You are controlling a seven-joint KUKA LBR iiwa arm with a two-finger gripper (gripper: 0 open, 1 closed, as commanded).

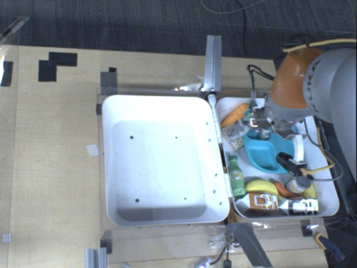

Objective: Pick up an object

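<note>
Nearest to me, along the front wall of the right bin (334,202), I see a dark bottle with a white label (298,206) lying on its side, with a small brown carton (263,202) just beside it and a banana (262,186) touching the carton's back edge. A green bottle (236,176) lies lengthwise against the wall shared with the left bin (162,161), probably having rolled there. Behind these sits a blue scoop-shaped dish (265,153), and at the back corner an orange carrot (235,114) leans on crumpled clear wrapping (236,134). Everything I might pick is crowded into this right bin, with pieces touching or overlapping, so I judge any grasp risks catching a neighbour. My arm (329,85) reaches in from the right, its orange band (290,82) above the wrist, and the gripper (257,121) hangs low over the back of the bin, between the carrot and the blue dish. I cannot tell whether it is released or clenched, since the wrist hides that part, and I see nothing held in it. I would judge the pick not yet made, with the carrot or the dish's rim the likeliest target from this pose.
</note>
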